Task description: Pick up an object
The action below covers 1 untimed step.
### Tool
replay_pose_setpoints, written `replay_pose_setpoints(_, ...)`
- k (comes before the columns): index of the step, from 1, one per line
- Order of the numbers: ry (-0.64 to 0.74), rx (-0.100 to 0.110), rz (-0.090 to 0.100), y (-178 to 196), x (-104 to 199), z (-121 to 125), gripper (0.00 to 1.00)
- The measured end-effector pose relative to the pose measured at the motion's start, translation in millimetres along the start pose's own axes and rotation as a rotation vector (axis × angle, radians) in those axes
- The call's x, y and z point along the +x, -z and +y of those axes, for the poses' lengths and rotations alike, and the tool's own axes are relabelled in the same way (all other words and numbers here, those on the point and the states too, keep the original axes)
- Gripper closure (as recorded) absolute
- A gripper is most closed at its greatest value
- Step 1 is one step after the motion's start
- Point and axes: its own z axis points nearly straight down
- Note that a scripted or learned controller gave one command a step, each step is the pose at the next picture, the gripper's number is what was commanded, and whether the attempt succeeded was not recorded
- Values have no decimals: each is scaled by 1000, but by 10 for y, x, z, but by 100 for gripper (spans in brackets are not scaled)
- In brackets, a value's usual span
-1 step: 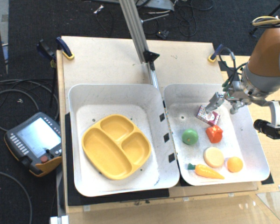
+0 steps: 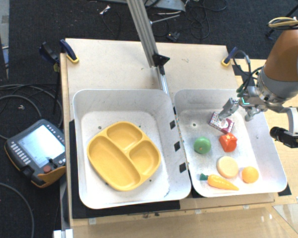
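You see the arm (image 2: 283,58) reaching in from the right, over the upper part of the right bin (image 2: 268,148). The gripper (image 2: 240,110) has its two fingers spread apart: one finger (image 2: 227,109) points down-left toward the small pink-and-white packet (image 2: 222,122), the other sits near the bin's right wall. Nothing lies between the fingers, so note the gripper as released and not grasping anything. The left fingertip is just beside the packet's upper edge; you cannot tell from this slant whether it touches.

The packet lies in the upper middle of the right bin. Just below it to the right is a red pepper (image 2: 228,142). A green round fruit (image 2: 202,145) lies to the left of the pepper. Lower down are a pale yellow disc (image 2: 228,166), an orange ball (image 2: 250,174) near the bin's lower right corner, and a carrot-like piece (image 2: 220,182) along the front edge.

The left bin (image 2: 84,108) bears a yellow divided plate (image 2: 123,155) with three compartments. A handheld control pendant (image 2: 35,152) lies on the floor to the left of the bench.
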Motion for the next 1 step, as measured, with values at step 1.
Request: replay_pose_setpoints(1, -2, 5, 1, -631, 31, 37, 0)
